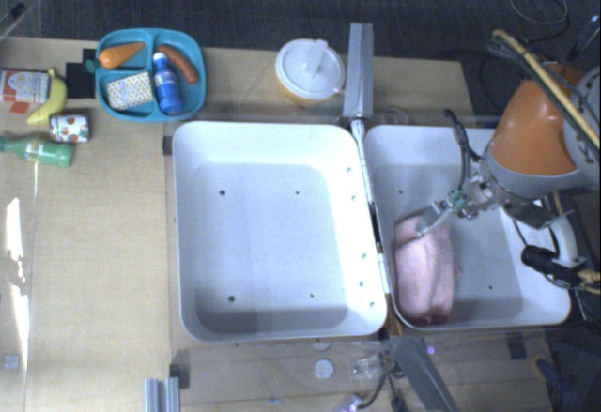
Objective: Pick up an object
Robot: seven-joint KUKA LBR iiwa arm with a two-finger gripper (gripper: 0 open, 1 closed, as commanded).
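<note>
A soft pink object (424, 269), like a folded cloth or plush, lies in the right bin (488, 166) against its near left wall. My gripper (439, 218) reaches in from the right, low over the upper end of the pink object, with the orange-banded arm (531, 133) behind it. The fingers are thin and blurred against the bin floor.
The left bin (272, 222) sits beside the right one, a metal divider (357, 72) standing behind the gap between them. Behind the bins stand a white lidded cup (310, 70) and a blue tray (150, 72) of toy food. A banana (49, 99), a can (69, 128) and a green bottle (38, 151) lie at the far left.
</note>
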